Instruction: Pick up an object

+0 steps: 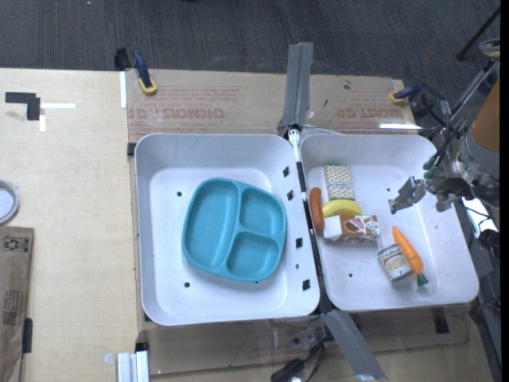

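The right bin [445, 293] holds several small items. An orange carrot [407, 251] lies beside a small can [391, 263] near the front right. A yellow banana [342, 208], a red sausage [316, 206], a patterned box [339, 182] and a small carton [359, 229] cluster at the bin's left side. My gripper [423, 197] hangs over the right part of this bin, above and behind the carrot. It is open, with its two fingers spread and nothing between them.
The left bin [159, 213] holds a blue divided plate [235, 229]. A grey divider post [298, 86] rises between the bins at the back. Clamps [143, 72] sit on the cardboard behind. A tape roll [5, 204] lies at far left.
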Action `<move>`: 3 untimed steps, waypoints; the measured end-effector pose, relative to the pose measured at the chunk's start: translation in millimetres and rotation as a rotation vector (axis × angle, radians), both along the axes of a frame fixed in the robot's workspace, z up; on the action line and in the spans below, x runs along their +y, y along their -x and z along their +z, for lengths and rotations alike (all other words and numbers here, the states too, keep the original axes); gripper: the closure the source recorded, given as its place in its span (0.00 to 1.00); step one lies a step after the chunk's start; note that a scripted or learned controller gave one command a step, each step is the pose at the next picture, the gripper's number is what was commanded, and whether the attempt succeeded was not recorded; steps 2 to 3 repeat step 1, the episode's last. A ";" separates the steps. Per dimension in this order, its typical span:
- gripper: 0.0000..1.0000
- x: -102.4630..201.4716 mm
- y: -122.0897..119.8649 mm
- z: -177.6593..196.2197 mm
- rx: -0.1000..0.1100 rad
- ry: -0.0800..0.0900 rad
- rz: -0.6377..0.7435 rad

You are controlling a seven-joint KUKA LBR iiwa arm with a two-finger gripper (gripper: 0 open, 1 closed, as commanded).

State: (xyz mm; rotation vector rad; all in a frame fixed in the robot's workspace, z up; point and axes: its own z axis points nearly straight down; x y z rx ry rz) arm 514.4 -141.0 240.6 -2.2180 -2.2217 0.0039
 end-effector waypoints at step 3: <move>0.00 -54.7 37.1 -149.4 -0.002 -0.001 -0.053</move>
